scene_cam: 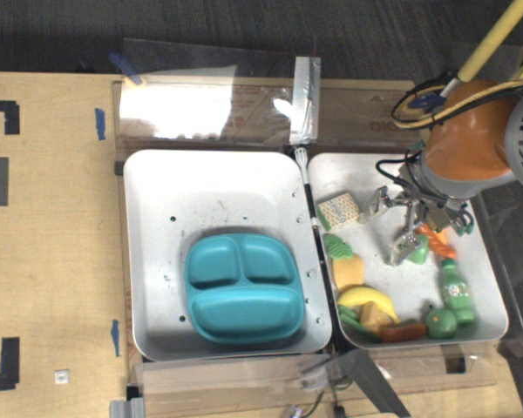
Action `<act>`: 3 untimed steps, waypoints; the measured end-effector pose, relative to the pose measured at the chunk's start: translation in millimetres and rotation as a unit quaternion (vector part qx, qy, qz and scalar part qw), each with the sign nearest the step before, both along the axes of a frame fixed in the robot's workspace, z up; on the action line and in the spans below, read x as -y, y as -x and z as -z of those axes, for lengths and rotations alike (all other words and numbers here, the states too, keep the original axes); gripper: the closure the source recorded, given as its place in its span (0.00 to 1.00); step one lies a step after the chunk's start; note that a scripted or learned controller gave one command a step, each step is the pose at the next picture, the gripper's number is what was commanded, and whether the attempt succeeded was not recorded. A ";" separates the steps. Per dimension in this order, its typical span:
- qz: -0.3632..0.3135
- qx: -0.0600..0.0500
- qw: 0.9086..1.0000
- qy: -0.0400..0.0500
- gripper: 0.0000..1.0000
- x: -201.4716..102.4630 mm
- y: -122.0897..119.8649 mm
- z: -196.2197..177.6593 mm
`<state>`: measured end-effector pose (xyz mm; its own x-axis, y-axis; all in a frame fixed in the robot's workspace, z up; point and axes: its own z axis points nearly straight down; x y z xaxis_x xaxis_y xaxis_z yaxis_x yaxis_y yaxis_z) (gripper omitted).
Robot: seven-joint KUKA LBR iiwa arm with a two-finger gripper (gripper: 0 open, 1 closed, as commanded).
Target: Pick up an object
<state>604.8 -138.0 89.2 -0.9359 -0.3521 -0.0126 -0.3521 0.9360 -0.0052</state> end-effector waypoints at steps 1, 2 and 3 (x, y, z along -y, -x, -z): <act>0.000 -0.001 1.000 0.000 0.00 11.8 8.7 0.0; -0.056 -0.001 0.998 0.001 0.00 28.6 22.1 0.0; -0.055 0.006 0.998 0.001 1.00 28.0 17.9 -14.1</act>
